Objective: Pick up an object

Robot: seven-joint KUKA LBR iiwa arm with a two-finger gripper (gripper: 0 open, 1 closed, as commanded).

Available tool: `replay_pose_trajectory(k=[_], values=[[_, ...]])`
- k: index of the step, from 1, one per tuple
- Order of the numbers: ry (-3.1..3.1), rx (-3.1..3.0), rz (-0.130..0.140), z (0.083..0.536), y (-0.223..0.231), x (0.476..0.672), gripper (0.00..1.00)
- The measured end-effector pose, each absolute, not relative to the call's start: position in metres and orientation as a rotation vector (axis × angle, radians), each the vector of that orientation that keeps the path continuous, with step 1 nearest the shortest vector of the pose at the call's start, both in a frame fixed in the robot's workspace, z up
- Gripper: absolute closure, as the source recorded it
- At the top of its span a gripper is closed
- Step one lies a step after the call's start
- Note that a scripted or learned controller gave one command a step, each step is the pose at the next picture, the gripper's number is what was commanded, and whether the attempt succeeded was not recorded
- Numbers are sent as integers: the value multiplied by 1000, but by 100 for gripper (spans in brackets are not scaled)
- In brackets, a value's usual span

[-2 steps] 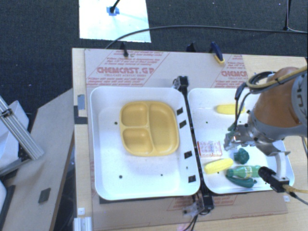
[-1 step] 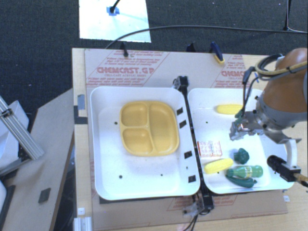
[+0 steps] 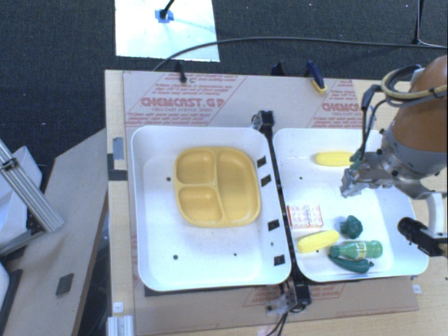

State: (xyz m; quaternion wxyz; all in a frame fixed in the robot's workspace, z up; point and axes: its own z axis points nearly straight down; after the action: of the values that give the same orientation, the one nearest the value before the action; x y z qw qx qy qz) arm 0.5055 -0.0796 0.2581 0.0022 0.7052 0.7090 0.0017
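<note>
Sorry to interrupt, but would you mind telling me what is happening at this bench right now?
A robot arm reaches in over the right bin, its end effector low near a yellow corn piece. More small items lie in that bin: a card, another corn, a green bottle. The left bin holds a yellow plate.

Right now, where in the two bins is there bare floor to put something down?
Left bin: a bare strip all around the yellow plate. Right bin: free between the upper banana and the card. Crowded at its lower right, around the green bottle.
</note>
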Motion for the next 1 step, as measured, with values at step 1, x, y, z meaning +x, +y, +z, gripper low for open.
replay_pose_trajectory(k=[1], values=[[2232, 2209, 7, 262, -27, 520, 100]])
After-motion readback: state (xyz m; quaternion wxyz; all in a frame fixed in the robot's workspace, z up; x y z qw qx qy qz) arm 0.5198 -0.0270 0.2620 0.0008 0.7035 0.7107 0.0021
